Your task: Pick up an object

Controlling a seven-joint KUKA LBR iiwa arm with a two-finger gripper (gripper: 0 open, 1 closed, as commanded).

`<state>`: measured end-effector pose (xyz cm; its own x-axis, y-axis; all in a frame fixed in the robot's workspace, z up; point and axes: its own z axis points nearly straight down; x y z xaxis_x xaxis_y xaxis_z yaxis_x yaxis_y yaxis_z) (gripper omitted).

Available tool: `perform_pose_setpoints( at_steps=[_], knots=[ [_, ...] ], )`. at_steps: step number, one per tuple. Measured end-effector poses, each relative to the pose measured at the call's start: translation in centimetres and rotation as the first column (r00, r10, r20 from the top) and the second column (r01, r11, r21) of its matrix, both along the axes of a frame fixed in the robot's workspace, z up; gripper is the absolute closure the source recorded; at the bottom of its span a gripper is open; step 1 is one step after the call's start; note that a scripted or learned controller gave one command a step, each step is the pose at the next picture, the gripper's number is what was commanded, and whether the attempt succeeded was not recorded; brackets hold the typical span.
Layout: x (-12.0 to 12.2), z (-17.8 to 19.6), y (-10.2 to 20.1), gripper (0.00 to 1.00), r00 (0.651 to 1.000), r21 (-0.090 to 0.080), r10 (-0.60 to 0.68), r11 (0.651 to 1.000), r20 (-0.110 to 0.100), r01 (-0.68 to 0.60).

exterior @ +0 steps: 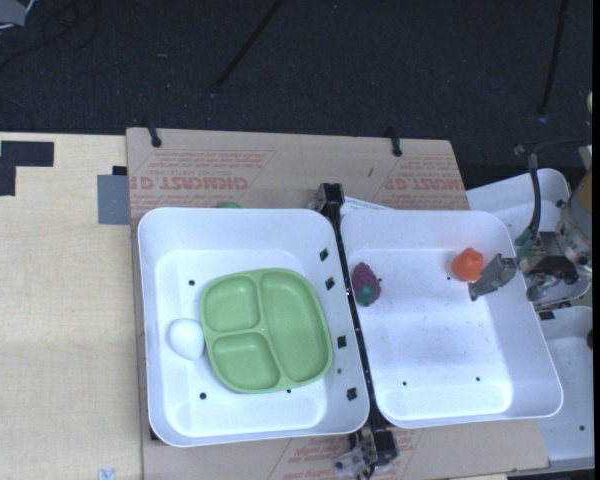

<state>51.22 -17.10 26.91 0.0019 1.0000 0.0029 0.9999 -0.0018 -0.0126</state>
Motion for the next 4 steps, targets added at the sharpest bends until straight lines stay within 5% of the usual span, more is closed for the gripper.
perform_pose_setpoints(
  at_steps=[1,4],
  knots=[
    [0.2,0.5,0.0,0.0,1.0,-0.002,0.002,1.0,0.009,-0.002],
    [-2.2,-16.8,1.3,0.0,1.0,0.001,0.002,1.0,0.004,-0.002]
  ],
)
